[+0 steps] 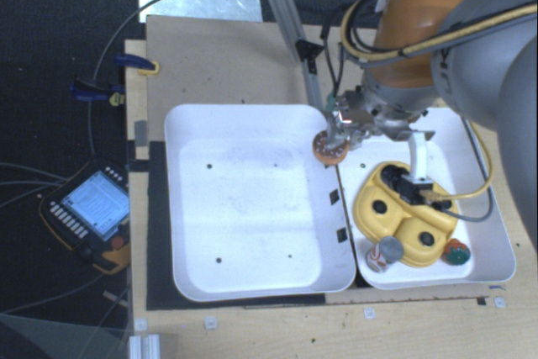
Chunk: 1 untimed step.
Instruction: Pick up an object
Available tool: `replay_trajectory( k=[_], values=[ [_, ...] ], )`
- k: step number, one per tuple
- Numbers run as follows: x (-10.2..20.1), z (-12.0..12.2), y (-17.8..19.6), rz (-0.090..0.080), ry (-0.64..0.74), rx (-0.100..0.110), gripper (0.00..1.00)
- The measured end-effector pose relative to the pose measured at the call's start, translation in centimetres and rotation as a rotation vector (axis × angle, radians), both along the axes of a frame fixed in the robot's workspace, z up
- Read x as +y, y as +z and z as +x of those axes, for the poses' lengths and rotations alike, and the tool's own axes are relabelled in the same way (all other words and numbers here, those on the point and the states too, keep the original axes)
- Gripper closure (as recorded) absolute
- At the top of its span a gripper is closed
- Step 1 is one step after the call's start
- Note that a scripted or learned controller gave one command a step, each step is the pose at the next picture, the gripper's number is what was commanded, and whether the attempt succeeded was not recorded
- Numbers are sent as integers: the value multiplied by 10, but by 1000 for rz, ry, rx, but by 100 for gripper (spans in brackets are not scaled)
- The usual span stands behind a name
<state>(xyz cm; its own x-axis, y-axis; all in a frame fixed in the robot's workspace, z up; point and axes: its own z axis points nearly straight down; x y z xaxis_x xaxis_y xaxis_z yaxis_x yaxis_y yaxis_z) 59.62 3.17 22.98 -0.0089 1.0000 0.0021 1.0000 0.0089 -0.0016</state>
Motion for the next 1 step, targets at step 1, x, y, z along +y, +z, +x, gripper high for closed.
replay_trajectory(
  k=[1],
  values=[
    [49, -23, -12, 0, 0, 1, 100]
  ],
)
